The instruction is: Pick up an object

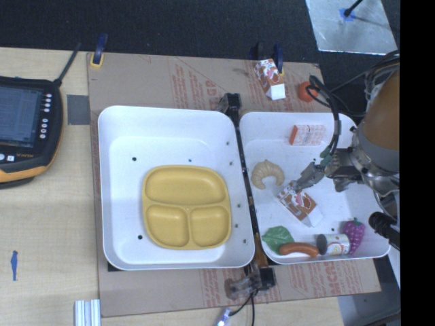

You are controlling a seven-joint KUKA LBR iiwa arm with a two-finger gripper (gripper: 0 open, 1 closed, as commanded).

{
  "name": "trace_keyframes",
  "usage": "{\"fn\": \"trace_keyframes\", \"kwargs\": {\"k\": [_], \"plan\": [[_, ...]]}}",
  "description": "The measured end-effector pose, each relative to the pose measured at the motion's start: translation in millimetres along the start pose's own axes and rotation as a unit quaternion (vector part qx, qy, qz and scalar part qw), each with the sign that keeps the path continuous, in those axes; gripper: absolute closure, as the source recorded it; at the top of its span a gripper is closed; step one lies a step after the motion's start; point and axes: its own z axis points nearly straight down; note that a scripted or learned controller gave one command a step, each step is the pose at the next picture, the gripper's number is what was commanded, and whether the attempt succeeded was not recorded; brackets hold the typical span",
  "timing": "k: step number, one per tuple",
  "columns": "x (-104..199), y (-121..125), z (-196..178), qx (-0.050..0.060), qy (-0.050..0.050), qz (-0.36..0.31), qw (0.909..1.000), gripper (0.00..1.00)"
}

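A teach pendant (27, 129) lies left of the bins (109, 182).

Bright overhead light, soft focus (mild glare)

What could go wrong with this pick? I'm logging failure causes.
The gripper hangs just above the small carton, which lies tilted; the fingers may clip its edge and push it aside. The croissant lies close by and could be nudged.
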Motion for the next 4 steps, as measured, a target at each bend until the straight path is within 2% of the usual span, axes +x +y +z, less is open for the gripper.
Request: {"fn": "trace_keyframes", "kwargs": {"k": [1, 2, 3, 4], "plan": [[-25.5, 8.7, 132.7, -0.007, -0.004, 0.001, 1.0, 0.0], [-27.1, 9.5, 120.8, -0.008, -0.006, -0.001, 1.0, 1.0], [-26.4, 9.3, 121.2, -0.008, -0.005, -0.001, 1.0, 0.0], [-63.7, 58.0, 137.4, -0.015, -0.006, 0.0, 0.9999, 0.0]]}}
